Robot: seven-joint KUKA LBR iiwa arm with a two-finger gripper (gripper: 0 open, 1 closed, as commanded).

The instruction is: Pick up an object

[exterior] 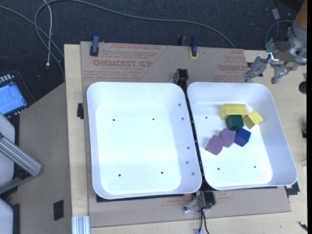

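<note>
The brown board [161,57] on the worktop [73,130] has red words that look like "CHEMCAST GP". There are two white bins. The left bin [141,140] is bare. The right bin [273,150] holds six blocks [233,128]: two yellow, two purple, one green, one blue. The pincer [267,68] hangs spread above the right bin's far corner, pinching nothing.

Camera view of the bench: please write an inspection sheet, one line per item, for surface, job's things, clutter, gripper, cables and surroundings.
Surface: brown board bearing left bin and right bin side by side.
Job's things: blocks clustered in the right bin: yellow block, small yellow block, green block, blue block, two purple blocks.
Clutter: nothing seen.
Gripper: gripper open, above the board beyond the right bin's far corner, holding nothing.
Cables: white cable looping on the dark floor.
Surroundings: blue clamps on the board's far edge; lit screen at left.
</note>
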